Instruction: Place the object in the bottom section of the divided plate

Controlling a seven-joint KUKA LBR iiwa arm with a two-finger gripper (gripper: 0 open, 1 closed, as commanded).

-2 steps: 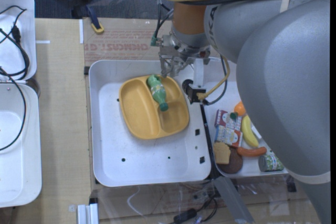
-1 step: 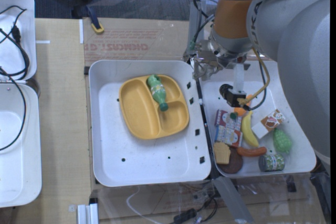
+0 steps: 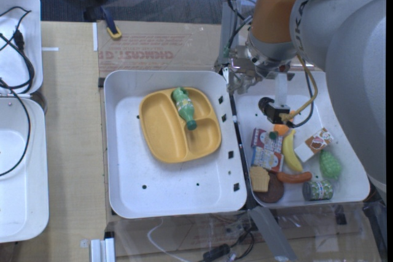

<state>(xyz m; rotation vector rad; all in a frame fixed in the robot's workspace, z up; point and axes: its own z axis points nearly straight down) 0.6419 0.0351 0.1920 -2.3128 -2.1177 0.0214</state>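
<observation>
While I am hanging my gripper (image 3: 242, 78) over the wall where the two bins meet, at the far end of the cluttered bin (image 3: 344, 132), I am not showing anything caught in it. It is sitting dark under my wrist, so I cannot tell whether it is open or closed.

Across that wall from the gripper, in the neighbouring bin (image 3: 123, 181), the yellow plate (image 3: 161, 144) is lying flat. A green bottle (image 3: 183, 107) is lying on its side on the part of the plate closest to my gripper. Its body is resting in the small upper section, and its cap is pointing down toward the ridge that is separating that section from the small lower one.

I am judging the task as unfinished. If the bottle is the object meant, it is sitting on the plate but too high, with the lower section beyond its cap holding nothing. It is needing a short shift away from my gripper and toward the near edge of the plate.

If the object is meant to come from the pile instead, I am looking at the things crowding the near end of the bin under my arm: a banana (image 3: 291, 150), a small carton (image 3: 316, 143), a can (image 3: 317, 190) and some flat packets (image 3: 266, 149), all touching or just beside one another. In that case the pick, the carry and the release are all waiting to be done.
</observation>
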